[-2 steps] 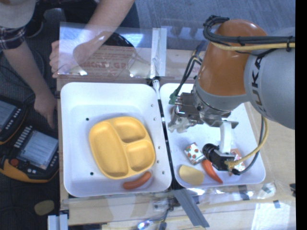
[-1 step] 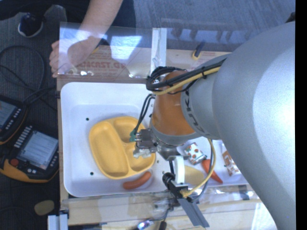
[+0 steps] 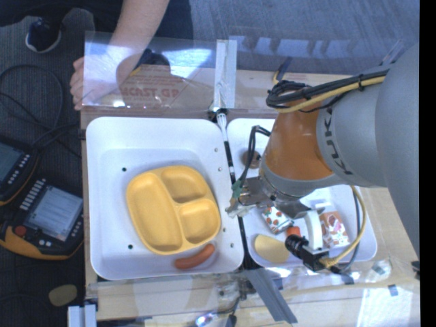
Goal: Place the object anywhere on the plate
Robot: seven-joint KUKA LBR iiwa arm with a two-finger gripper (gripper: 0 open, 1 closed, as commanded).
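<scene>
One yellow three-compartment plate (image 3: 174, 208) in the left bin (image 3: 102, 142), well left of the gripper (image 3: 272, 206) (finger state cannot be told), open floor around; one sausage (image 3: 195, 256) touching the plate's near rim, long axis roughly left-right; several small items beside the gripper.

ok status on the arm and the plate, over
Arm low over right bin, jaws hidden. Yellow divided plate in left bin, nothing on it. Sausage beside plate, off its rim.
</scene>
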